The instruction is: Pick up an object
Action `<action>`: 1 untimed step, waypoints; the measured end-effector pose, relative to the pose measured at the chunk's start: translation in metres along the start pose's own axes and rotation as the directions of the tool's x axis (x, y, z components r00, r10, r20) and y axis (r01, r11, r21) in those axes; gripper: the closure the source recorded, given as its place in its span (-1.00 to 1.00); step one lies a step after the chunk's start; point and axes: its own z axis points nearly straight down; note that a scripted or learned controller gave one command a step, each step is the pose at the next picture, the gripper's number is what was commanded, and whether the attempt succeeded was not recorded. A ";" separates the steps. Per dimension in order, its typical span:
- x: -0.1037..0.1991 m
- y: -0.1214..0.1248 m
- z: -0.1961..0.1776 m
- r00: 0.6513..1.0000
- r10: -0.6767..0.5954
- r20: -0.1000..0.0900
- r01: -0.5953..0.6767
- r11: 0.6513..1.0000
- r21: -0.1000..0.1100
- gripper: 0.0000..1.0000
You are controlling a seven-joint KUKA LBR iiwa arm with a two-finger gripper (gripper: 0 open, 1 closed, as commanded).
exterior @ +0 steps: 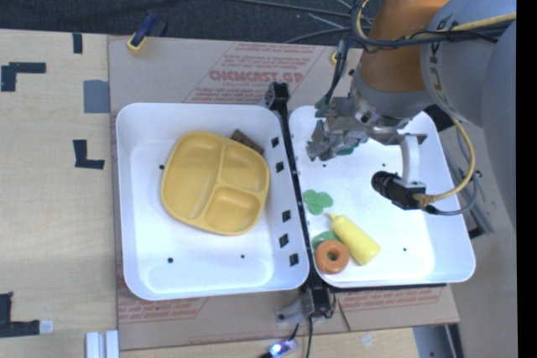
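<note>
In the right bin (436, 260), a yellow bottle-shaped toy (355, 238) lies near the front. An orange ring (332, 256) sits just left of it, resting on a green piece. A flat green leaf-like toy (317, 200) lies a little farther back. My gripper (325, 148) hangs over the back left part of the right bin, above and behind the green toy. Nothing shows between its fingers.
The left bin (134, 180) holds a yellow divided tray (216, 181) with a small brown object (244, 139) peeking out behind it. A black divider with clips (288, 180) runs between the bins. A black cable fitting (396, 189) hangs from the wrist over the right bin.
</note>
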 end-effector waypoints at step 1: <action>0.049 0.005 0.015 1.000 0.000 0.000 0.000 1.000 0.001 1.00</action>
